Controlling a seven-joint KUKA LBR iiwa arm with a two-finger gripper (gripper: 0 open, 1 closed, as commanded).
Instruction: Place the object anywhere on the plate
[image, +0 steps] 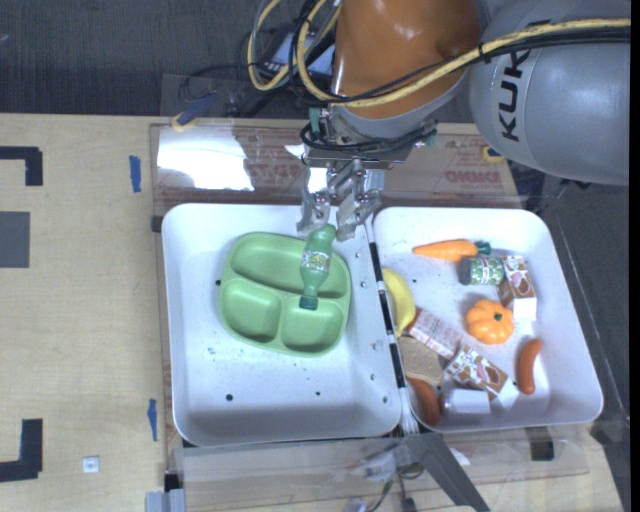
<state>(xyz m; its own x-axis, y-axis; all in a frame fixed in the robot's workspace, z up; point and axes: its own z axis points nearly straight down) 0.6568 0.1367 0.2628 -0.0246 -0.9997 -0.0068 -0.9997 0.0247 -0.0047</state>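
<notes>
A green divided plate (262, 290) lies in the left white bin (200, 330). A small green bottle (316, 265) hangs tilted over the plate's right side, cap end pointing down towards the plate's rim. My gripper (334, 222) sits just above the bottle's upper end, near the wall between the two bins. Its fingers (318, 212) close on the bottle's top end. The orange band of the arm fills the view above it.
The right bin (570, 300) holds several items: a carrot (446, 249), a small can (484, 270), a toy pumpkin (490, 321), a banana (400, 300), a sausage (528, 364) and snack packets (476, 370). The ridge between the bins (383, 320) runs right beside the plate.
</notes>
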